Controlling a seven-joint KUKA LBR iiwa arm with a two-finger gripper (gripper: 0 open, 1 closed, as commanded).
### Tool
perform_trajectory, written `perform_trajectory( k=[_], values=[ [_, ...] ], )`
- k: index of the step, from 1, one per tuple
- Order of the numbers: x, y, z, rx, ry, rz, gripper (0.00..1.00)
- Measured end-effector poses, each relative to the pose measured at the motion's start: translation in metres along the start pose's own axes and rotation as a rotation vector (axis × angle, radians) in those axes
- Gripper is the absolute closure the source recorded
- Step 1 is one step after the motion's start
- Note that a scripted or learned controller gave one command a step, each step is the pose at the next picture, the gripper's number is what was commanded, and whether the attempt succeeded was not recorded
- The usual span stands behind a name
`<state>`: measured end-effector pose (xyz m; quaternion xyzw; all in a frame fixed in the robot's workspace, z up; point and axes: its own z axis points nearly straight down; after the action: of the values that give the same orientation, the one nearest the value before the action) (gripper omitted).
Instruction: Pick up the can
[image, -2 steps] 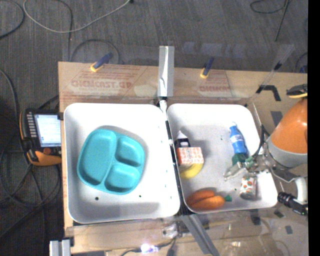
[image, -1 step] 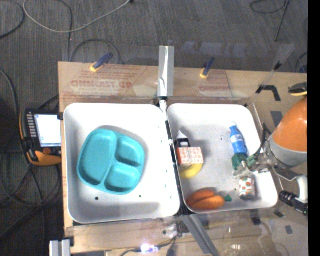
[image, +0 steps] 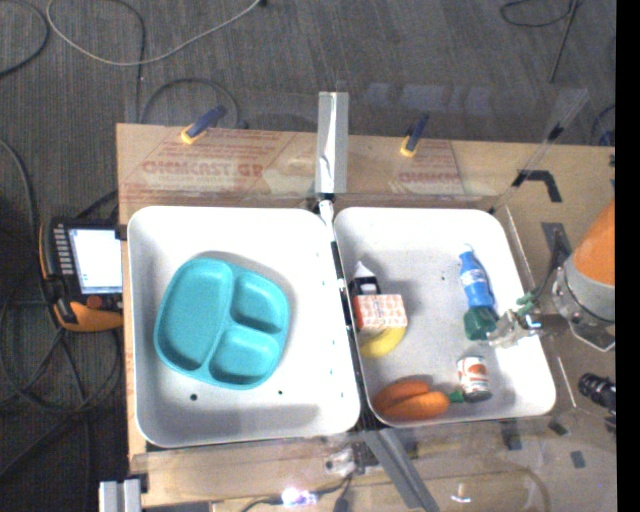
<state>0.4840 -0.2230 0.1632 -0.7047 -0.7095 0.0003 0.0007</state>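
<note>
The claw (image: 505, 330) hung over the right side of the right bin (image: 420, 225), reaching in from the arm (image: 600, 270) with its orange band, and whether its tips were spread or pressed together could not be told at this size. The can (image: 474, 377), small with a red and white label, stood upright just below the claw and slightly to its left, near the bin's lower right corner and apart from the tips. Touching or nearly touching the claw on its left was a dark green object (image: 480, 323), and above that lay a blue bottle (image: 476, 280). Further left of the can lay a carrot (image: 412, 398), with a banana (image: 380, 342) and a small carton (image: 379, 312) well away to the claw's left. Judging from this, the step in hand was the approach, with nothing gripped. To do it well the claw would have needed to shift down toward the can, centre over its top and descend straight so one tip passed each side, keeping clear of the green object and the nearby bin wall. The teal plate (image: 222, 320) in the left bin (image: 175, 420) played no part.
</note>
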Motion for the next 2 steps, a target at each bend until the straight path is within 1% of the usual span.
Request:
perform_trajectory(
  k=[1,2],
  values=[
    [0.000,0.000,0.000,0.000,0.001,0.000,0.00],
    [0.035,0.003,0.072,-0.012,-0.006,0.087,0.00]
  ],
)
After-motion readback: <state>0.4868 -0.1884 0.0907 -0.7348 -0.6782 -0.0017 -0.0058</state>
